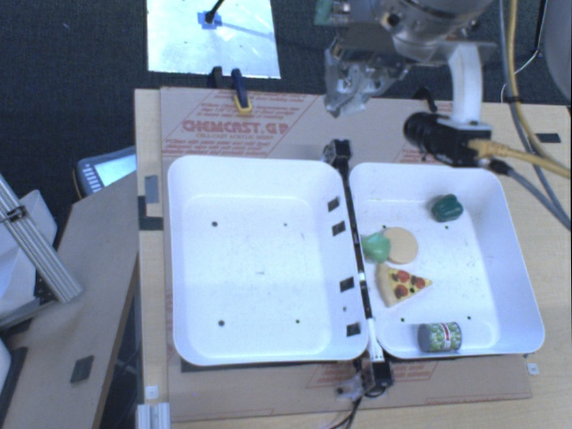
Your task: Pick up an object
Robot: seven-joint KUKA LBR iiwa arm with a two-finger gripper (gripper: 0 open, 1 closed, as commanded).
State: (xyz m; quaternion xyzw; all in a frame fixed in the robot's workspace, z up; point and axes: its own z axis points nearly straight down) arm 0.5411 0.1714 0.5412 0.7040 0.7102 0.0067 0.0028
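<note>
My gripper (347, 89) hangs high above the bench, over the back edge between the two bins, with nothing seen between its fingers. The right bin (509, 239) holds a dark green pepper-like toy (446, 207) near its back, a tan round cookie (399, 245) with a light green piece (376, 246) beside it, a pizza slice (400, 285) in the middle, and a small green-labelled can (439, 336) lying on its side at the front.
The left bin (259, 257) sits beside the right one, joined by a black-clipped divider (350, 239). A black camera mount (442, 138) and yellow cables (527, 159) lie behind the right bin. A shiny metal plate (213, 25) is at the back left.
</note>
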